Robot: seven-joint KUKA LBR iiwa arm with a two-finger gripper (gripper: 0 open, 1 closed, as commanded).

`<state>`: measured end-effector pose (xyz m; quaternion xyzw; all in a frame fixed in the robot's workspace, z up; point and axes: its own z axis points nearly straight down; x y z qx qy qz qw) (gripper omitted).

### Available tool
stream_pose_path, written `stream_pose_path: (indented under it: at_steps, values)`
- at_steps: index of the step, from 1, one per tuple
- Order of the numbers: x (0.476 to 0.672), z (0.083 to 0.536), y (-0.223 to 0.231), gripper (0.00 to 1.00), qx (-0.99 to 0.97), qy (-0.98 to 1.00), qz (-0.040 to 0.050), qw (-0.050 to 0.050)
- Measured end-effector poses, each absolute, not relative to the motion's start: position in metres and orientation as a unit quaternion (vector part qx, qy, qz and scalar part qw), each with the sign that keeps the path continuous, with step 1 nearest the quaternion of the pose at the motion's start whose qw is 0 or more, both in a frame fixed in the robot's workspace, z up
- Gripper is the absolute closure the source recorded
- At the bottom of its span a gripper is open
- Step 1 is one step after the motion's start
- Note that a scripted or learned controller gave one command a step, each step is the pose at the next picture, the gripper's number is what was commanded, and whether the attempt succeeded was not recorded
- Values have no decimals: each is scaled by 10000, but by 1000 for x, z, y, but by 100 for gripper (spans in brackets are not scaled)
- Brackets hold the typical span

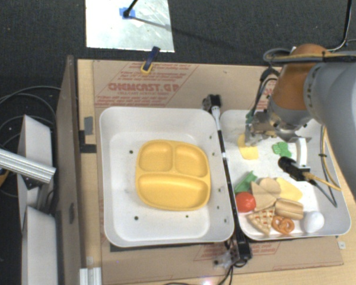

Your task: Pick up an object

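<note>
Gripper: you see 1 gripper low over the far left part of the right bin; you cannot tell from this view whether it is parted or closed, and nothing shows in its grasp.
Nearest row, right bin: 1 white egg, 1 pretzel and 1 waffle slice, side by side along the near wall.
Next row: 1 bread roll touching the pretzel, and 1 red tomato to its left, by the waffle slice.
Middle of the bin: 1 yellow wedge and 1 tan piece touching each other, with 1 green leaf tucked against the tomato's far side.
Closest to the gripper: 1 yellow block, lying flat just nearer to you than the gripper's tip, apart from the pile.
Beside it: 1 green piece, to the right of the yellow block, which makes 2 green things in all.
Left bin: 1 yellow plate with 3 compartments, lying in the middle.
Under both bins: 1 cardboard sheet with red print.
Farthest: 1 shiny sheet on the dark floor beyond the bench.
</note>
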<state>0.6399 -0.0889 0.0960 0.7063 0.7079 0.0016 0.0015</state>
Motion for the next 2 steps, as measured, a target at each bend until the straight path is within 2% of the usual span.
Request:
stream_pose_path:
  at_steps: [1, 2]
  values:
    - [640, 96, -89, 0, 7062, 7080, 15, 15]
    - [655, 99, -111, 0, 7070, 7072, 15, 18]
